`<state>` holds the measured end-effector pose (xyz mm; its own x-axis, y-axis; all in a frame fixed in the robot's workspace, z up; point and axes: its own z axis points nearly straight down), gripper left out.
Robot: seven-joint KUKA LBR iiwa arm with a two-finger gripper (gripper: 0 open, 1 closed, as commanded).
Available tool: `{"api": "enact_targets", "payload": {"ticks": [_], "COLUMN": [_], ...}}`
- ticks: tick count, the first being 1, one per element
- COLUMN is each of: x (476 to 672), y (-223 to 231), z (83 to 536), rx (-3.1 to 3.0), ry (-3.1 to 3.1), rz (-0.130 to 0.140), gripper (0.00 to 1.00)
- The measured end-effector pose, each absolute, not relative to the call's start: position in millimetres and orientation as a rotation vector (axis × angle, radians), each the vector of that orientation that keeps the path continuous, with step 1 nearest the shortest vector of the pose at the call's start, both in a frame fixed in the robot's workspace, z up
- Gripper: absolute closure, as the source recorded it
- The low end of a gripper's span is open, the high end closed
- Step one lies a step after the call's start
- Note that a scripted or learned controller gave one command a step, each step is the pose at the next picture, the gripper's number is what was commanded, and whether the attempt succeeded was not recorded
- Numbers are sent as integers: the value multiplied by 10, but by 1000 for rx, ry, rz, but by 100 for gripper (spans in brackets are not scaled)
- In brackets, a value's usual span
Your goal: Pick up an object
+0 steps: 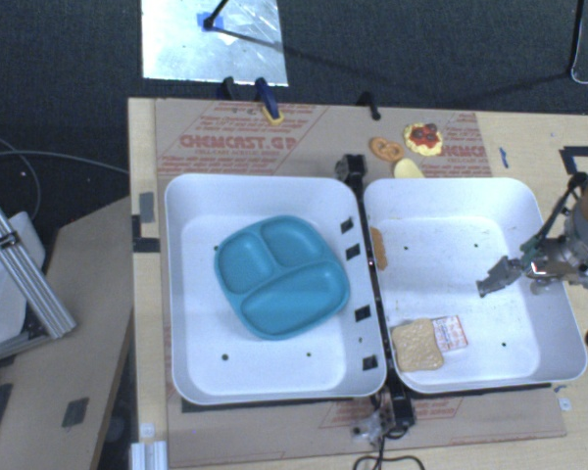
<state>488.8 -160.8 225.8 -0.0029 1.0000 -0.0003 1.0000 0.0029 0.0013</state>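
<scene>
The gripper (494, 282) hovered empty over the right bin (559, 262); whether it was open, I cannot tell. The cracker (417, 346) lay near the front wall, so approaching vertically seemed best.

Two bins side by side on bench: left bin (191, 262) holds divided plate (279, 275) at centre. Right bin (529, 213) has cracker (416, 346) and small packet (450, 333) touching, near front-left corner. Gripper (497, 279) over right bin's right side. Three toy food pieces (409, 149) behind right bin.
</scene>
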Motion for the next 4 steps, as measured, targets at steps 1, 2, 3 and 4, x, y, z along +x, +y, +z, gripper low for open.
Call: {"api": "enact_targets", "payload": {"ticks": [1,2,3,4], "x": [5278,5714,5591,4851], "y": [-1300,-1467,-263,235], "z": [1080,858,1908,2490], "rx": [2216,2212,2200,2210], "ry": [2234,2225,2236,2231], "rz": [-1,5,19,8], "gripper": [0,0,0,0]}}
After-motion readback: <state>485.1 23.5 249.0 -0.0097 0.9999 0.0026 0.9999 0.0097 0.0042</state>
